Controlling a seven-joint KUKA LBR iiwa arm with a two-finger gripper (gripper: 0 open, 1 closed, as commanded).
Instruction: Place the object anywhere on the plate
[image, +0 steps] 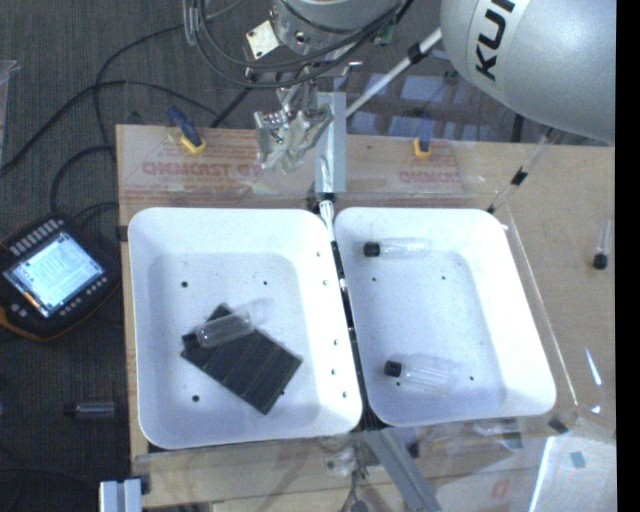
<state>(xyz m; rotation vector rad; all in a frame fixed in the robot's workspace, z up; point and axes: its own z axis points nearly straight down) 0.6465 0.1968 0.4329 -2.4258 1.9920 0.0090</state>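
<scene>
A black square plate (250, 368) lies tilted in the left white bin (160, 250). A clear vial (228, 325) rests across the plate's upper-left edge, partly on it. In the right white bin (500, 300) lie two more clear vials with black caps, one near the far wall (398, 247) and one near the front (420, 373). My gripper (287, 140) hangs high beyond the bins' far edge, over the bench board near the seam between the bins. I see nothing in it.
A grey metal post (330, 150) stands at the far end of the seam between the bins. Two clamps (186, 131) (423, 142) grip the board's back edge. A teach pendant (50, 272) lies left of the bench. Cables hang around the wrist.
</scene>
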